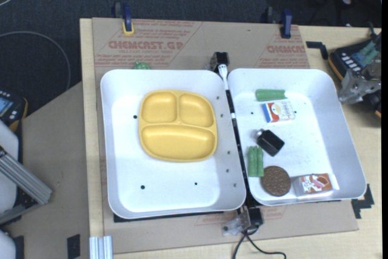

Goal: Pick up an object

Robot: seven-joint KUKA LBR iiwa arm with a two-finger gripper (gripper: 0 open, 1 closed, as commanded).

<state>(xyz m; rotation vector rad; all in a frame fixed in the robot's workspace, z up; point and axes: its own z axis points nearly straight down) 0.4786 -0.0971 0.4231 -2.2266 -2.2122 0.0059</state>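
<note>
The right bin holds several small objects. A green bar lies at its back, with a red, white and blue packet just in front of it. A black block sits mid-bin. Near the left wall lies a green strip. A brown round disc and an orange and white packet rest at the front. My gripper appears as a grey metal shape at the right edge, outside the right bin and apart from every object.
A yellow divided plate lies in the left bin. A small green item sits on the board behind that bin. Blue clamps hold the board's back edge. A black and yellow device sits at the right.
</note>
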